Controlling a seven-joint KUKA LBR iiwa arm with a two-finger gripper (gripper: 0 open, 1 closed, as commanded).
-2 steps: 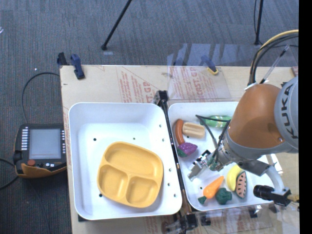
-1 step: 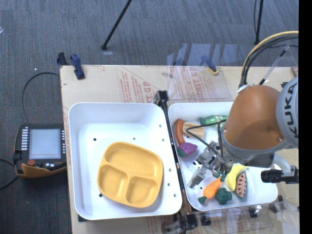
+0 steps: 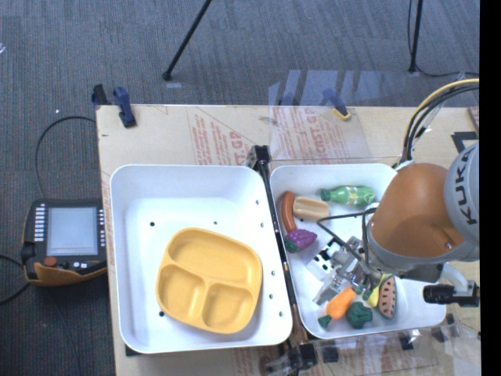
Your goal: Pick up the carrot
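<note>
The carrot (image 3: 341,303), orange with a small green tip, lies near the front edge of the right bin (image 3: 407,319), slanting down to the left. My gripper (image 3: 337,283) hangs low over the bin, right above the carrot's upper end and very close to it. I cannot tell whether it touches the carrot. The arm's orange band (image 3: 411,210) and grey wrist cover the right half of this bin.
Beside the carrot lie a dark green broccoli (image 3: 359,315) and a watermelon slice (image 3: 387,298). Further back are a purple eggplant (image 3: 300,240), a sausage (image 3: 288,210), a bread roll (image 3: 311,207) and a green bottle (image 3: 348,195). The left bin (image 3: 141,202) holds a yellow divided plate (image 3: 210,279).
</note>
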